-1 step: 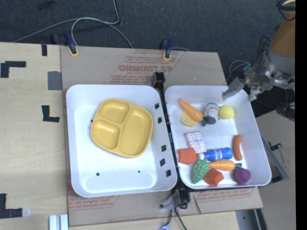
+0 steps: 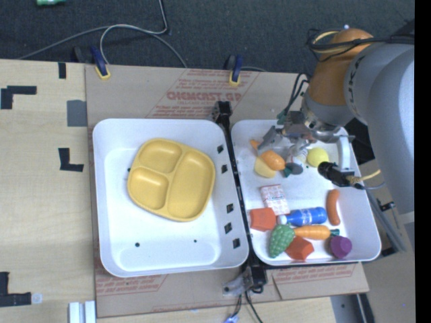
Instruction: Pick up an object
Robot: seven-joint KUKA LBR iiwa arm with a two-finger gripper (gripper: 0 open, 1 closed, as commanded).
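Note:
My gripper [image 2: 286, 155] hangs low over the upper part of the right bin [image 2: 360, 244], its fingers spread apart. Just left of the fingertips lies an orange and yellow toy fruit [image 2: 270, 162], touching or nearly touching them. A yellow ball [image 2: 316, 157] sits just to the right of the gripper. Nothing is held between the fingers. Lower in the same bin lie a red block [image 2: 262, 218], a small white packet [image 2: 274, 196], a blue bottle [image 2: 304, 216], a green toy [image 2: 281, 240], an orange carrot [image 2: 314, 232], a purple toy [image 2: 340, 246] and an orange sausage shape [image 2: 333, 206].
The left bin [image 2: 111, 247] holds a yellow divided plate [image 2: 170, 179]. A black divider with clips [image 2: 234, 180] runs between the bins. Cables trail over the dark floor beyond the bench. The arm's grey body [image 2: 384, 93] covers the right bin's upper right corner.

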